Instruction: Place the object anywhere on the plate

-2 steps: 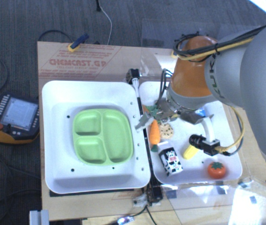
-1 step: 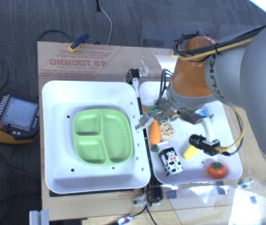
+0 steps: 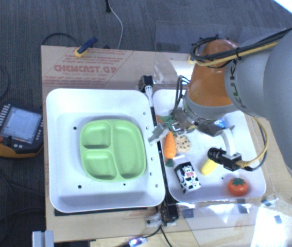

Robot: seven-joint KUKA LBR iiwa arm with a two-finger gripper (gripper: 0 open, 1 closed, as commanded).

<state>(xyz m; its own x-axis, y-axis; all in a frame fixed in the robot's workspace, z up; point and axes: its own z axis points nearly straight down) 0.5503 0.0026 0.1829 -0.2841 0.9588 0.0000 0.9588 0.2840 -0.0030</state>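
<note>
- From the camera view, 2 white bins sit side by side on a cardboard sheet [image 3: 84, 68]. The left bin [image 3: 58, 138] holds just the green plate [image 3: 112, 149], which lies flat in the middle of the bin with its 3 compartments bare, so a drop from above would land on it easily.
- The right bin [image 3: 215, 187] is the supply side. A carrot [image 3: 170, 145] stands on end close to the dividing wall, a speckled cookie [image 3: 183, 143] touches its right side, a cow-patterned carton [image 3: 188, 176] lies just below them, and a tomato [image 3: 238, 186] sits apart in the near right corner.
- The gripper [image 3: 162, 130] hangs low over the wall between the bins, just above the carrot's top. The arm's bulk covers it, so I cannot tell whether it is released, clenched or grasping anything.
- Going by that position, I judge the carrot to be the object meant. It rests in the right bin, not yet on the plate.
- The risk I see is crowding: cookie and wall both hem the carrot in, leaving little room for a clean grasp.
</note>
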